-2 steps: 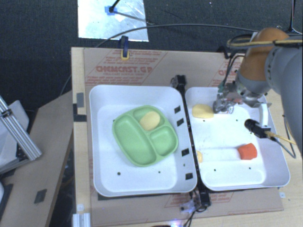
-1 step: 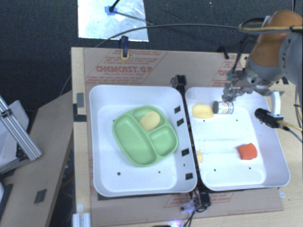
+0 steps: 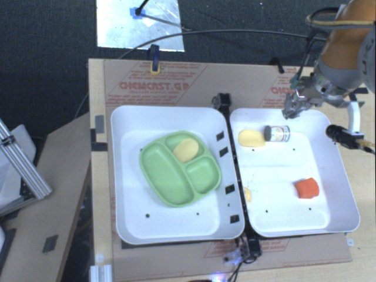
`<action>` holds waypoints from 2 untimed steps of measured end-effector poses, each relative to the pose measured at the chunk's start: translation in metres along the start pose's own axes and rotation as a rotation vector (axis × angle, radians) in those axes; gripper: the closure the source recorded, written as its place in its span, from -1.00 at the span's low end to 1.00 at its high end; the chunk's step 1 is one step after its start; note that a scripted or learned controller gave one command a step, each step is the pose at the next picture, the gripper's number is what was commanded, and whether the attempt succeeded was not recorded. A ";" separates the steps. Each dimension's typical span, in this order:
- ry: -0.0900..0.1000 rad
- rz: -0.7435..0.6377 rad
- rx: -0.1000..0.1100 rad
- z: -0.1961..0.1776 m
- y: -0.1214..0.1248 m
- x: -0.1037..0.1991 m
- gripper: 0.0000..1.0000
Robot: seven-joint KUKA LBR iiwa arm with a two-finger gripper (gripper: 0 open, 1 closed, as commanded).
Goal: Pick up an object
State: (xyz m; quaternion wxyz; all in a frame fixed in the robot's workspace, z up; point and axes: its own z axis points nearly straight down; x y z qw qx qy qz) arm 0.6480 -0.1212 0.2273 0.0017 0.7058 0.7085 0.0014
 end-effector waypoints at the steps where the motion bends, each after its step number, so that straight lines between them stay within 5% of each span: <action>1: 0.000 -0.001 -0.001 -0.029 0.001 0.000 1.00; 2: 0.002 -0.005 0.002 -0.034 -0.001 0.049 1.00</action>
